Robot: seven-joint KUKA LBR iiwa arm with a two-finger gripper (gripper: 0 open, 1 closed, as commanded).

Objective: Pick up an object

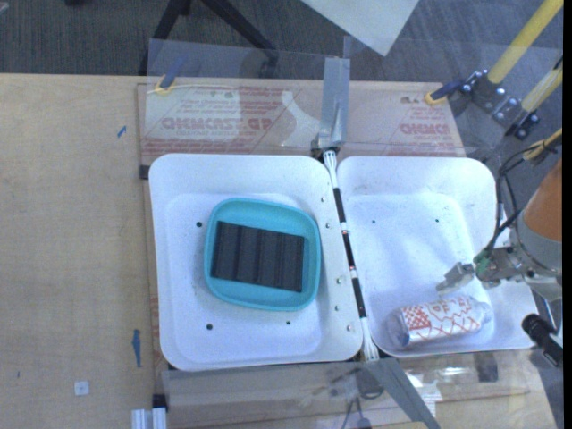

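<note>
The red-and-white patterned can [441, 320] lies on its side at the lower right of the frame, in the right bin [407, 204]; the gripper [460, 273] hovers just above it, apart; its state I cannot tell.

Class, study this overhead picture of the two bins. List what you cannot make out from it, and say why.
- Gripper, camera view: small and blurred, so its grip state is unclear.
- Arm: cut off by the right edge.
- Red-and-white patterned can, right bin: print too small to read.
- Dark ridged insert in the teal tray: material unclear.
</note>
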